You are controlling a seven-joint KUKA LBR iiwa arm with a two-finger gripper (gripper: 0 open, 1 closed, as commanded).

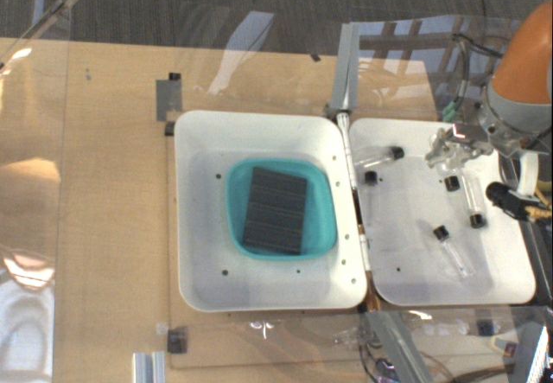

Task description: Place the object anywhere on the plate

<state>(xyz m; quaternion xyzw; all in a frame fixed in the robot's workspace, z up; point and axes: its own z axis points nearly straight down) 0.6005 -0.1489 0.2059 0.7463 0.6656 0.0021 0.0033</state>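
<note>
Gripper (451,148) sits at approx 1 o'clock of the right bin (406,286), under the orange-banded arm (527,61); can't tell its state, nothing visibly held. Around it, clear vials w/ black caps lie scattered: one (380,156) at 9 o'clock of the gripper, another (449,250) at 6. Left bin (194,200) holds the teal plate (238,191) at centre. The dark ribbed block (276,210) lies flat on the plate, tilted slightly, well inside the rim. Judged: placement looks done, arm parked clear so as not to disturb it.
</note>
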